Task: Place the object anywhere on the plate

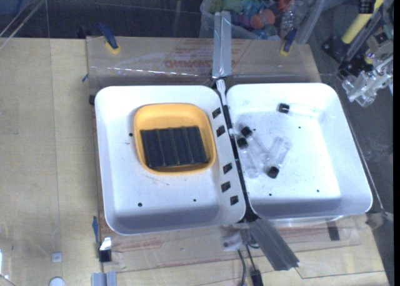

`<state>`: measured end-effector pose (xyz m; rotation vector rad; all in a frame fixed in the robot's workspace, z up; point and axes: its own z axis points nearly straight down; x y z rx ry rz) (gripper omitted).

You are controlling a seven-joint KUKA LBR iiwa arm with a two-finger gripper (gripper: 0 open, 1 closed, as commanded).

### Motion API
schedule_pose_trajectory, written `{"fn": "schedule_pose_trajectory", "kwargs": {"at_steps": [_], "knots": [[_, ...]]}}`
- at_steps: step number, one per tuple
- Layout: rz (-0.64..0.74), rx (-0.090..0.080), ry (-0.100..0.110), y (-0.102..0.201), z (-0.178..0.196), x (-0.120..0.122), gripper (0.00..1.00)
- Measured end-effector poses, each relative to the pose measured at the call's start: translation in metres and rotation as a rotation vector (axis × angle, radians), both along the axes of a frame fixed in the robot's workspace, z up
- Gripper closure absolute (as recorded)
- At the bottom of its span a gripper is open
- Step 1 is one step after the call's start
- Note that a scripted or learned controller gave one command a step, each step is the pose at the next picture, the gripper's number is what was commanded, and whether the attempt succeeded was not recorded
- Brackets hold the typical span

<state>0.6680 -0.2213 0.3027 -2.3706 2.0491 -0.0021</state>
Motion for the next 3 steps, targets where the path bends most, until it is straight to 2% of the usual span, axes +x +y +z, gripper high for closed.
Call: {"fn": "schedule_pose_trajectory", "kwargs": {"at_steps": [1, 2, 3], "knots": [[0.282, 0.000, 0.006, 0.006, -0.031, -0.001, 1.00], [0.395, 0.000, 0.006, 0.007, -0.060, -0.001, 1.00], [0.536, -0.003, 0.000, 0.010, -0.044, 0.000, 1.00]]}}
